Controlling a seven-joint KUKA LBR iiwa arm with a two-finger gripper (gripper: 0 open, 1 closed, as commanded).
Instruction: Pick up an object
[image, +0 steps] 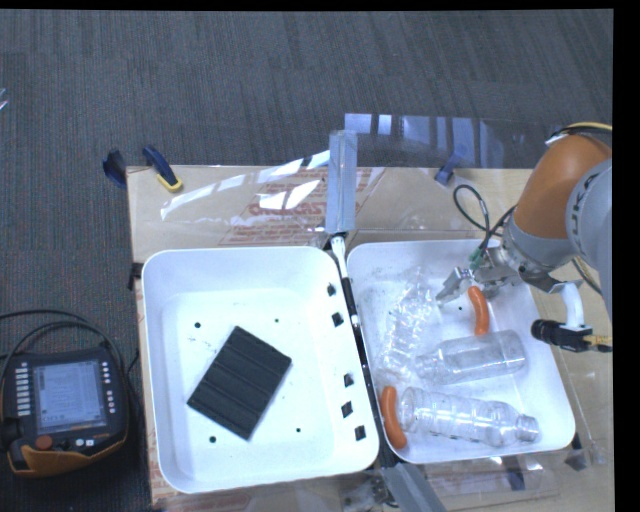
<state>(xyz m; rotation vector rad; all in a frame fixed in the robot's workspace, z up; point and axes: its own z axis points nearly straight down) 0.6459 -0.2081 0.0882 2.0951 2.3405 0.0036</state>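
A: What are we counting across the two bins?
B: We're seeing one black ridged pad (240, 382) in the left bin (160, 300).
A: And the right bin (560, 400)?
B: We're counting two clear plastic bottles (470, 357) and two orange pieces (480, 308), plus some crumpled clear plastic (405, 315).

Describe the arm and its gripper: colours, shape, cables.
The arm is rounded and grey, with a broad orange band above the wrist. A thin black cable loops from the wrist area down to the gripper, which is a small metallic unit with greenish parts near its base. No markings can be read.
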